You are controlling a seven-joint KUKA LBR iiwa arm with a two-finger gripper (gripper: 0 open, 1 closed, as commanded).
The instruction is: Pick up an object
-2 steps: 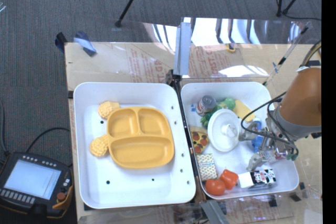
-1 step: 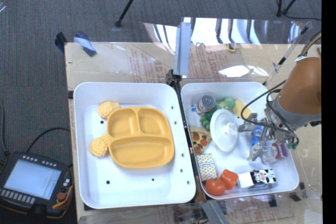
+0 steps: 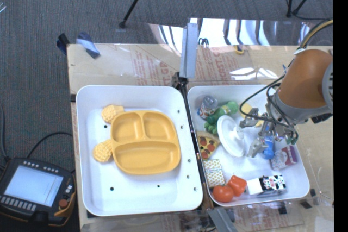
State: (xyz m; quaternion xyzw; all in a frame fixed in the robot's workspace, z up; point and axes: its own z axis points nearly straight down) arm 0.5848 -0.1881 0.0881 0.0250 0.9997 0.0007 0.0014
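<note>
Fingers (image 3: 260, 146) hang over the right bin (image 3: 302, 170); we cannot tell their state. Beside them, the white plate (image 3: 230, 136) runs lengthwise up-down.

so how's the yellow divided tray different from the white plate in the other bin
The yellow divided tray is squarish with three compartments; the white plate is round and plain. The tray is clearly larger. It lies flat in the left bin with two waffle-like pieces at its edge, while the plate sits tilted among crowded toys in the right bin, next to the end effector. Both are shallow dishes.
</note>
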